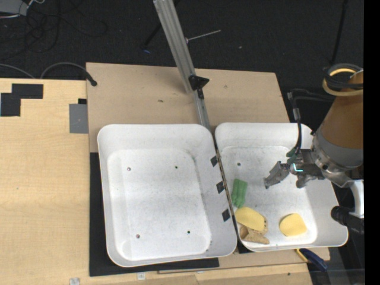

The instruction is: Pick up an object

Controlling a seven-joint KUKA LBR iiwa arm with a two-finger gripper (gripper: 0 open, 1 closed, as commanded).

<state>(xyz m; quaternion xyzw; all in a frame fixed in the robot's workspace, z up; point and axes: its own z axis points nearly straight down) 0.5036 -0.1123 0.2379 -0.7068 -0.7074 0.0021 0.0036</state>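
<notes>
End effector [287, 175] fingers spread, gripping nothing, over right bin [261, 136]. Near it: yellow round object [293, 224], yellow lump [251, 219], green piece [239, 192] by left wall.

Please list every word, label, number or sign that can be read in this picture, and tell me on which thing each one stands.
None: no readable text shows anywhere.
The right bin, the left bin, the green object, the two yellow objects and the gripper show no writing.
The black patches on the bench at the left are plain shapes, not letters.
</notes>
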